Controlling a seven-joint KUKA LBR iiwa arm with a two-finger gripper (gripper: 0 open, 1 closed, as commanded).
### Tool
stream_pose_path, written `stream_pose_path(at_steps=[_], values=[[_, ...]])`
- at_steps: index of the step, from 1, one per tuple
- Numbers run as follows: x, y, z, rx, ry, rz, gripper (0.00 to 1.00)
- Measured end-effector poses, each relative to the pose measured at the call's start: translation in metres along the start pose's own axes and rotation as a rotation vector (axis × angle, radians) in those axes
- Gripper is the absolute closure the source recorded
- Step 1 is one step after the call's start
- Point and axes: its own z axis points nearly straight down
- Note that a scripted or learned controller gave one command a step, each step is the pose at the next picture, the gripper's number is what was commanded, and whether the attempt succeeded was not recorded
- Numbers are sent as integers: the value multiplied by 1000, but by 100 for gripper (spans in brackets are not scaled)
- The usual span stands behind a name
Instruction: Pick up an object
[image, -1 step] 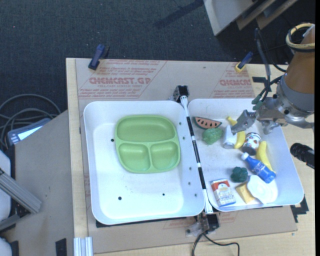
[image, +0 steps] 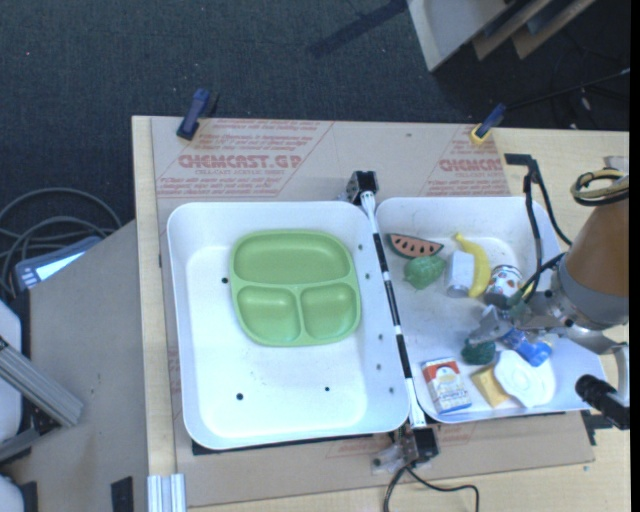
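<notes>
Grey arm low over right bin (image: 400, 215), gripper (image: 492, 328) among the toys.
Nothing seen lifted; pick not yet done. Claw state: cannot tell. Dark green object (image: 479, 352) lies on the bin floor just beside the gripper; green tray (image: 295, 287) in left bin.

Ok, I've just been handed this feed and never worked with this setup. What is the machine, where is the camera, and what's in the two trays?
You have one camera fixed above the bench, looking down at a slant. The grey arm with the orange band comes in from the picture's right and ends in a two-finger tool, now low among the clutter in the right bin. I cannot tell whether it grips anything. That bin holds toy food and small packages: a watermelon slice, a green piece, a banana, a small red-and-white carton and a cheese-like wedge. The left bin holds a green divided plate. The job is simply to pick up an object.
</notes>
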Motion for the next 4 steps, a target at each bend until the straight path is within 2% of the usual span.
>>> stream_pose_path(at_steps=[1,2,3,4], values=[[45,-1,60,-1,1,-1,0],[14,20,52,-3,-1,-1,0],[14,20,43,-5,-1,0,100],[103,39,-40,-2,0,-3,100]])
